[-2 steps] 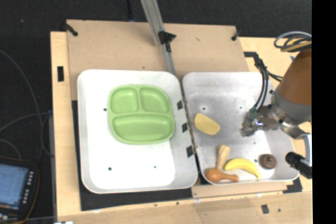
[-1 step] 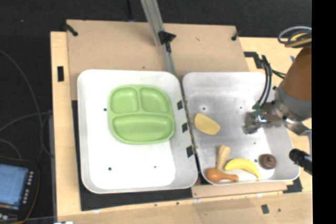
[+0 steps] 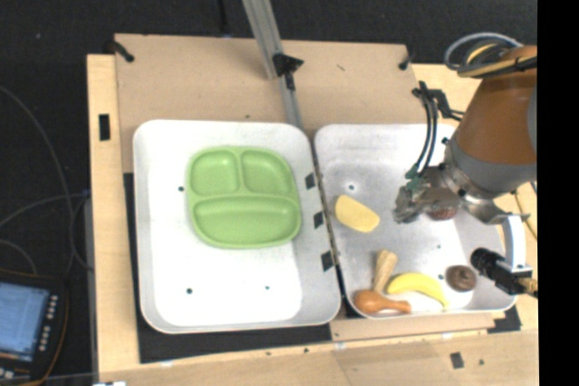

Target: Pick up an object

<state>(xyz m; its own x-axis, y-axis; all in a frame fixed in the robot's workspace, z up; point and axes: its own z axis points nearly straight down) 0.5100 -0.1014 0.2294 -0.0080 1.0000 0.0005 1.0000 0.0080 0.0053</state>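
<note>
My gripper hangs over the middle of the right bin, reaching in from the right under the orange wrist band. A yellow wedge-shaped piece lies just to its left, apart from it. Nearer the front edge lie a tan stick-like piece, a yellow banana, an orange-brown piece and a small dark brown round object. Something dark reddish shows beside the gripper, partly hidden by it.
The left bin holds a green divided plate. A metal pole slants from the top down to the gap between the bins. A black fixture sits at the right bin's front right corner.
</note>
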